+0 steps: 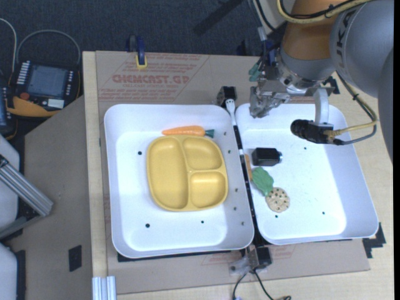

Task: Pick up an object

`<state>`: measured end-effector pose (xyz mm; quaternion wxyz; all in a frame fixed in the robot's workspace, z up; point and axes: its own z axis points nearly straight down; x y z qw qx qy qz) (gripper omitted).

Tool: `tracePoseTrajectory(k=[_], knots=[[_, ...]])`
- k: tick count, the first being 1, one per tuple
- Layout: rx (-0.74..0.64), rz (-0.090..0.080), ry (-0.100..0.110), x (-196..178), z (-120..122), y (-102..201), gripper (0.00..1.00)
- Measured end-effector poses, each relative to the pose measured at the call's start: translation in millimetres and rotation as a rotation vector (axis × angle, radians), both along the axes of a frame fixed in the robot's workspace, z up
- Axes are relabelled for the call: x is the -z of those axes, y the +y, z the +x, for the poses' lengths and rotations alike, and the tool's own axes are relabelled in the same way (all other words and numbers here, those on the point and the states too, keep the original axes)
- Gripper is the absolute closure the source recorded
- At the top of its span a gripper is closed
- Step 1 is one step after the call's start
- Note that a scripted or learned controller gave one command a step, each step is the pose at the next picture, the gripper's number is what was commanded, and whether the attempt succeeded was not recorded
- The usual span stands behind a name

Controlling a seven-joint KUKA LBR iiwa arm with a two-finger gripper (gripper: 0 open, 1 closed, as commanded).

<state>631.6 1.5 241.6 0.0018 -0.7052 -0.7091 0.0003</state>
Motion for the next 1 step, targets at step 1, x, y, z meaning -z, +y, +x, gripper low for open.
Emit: tracePoseTrajectory(k=[1], knots=[[-0.001, 0.000, -0.005, 1.8, 11.0, 60.0, 1.00]])
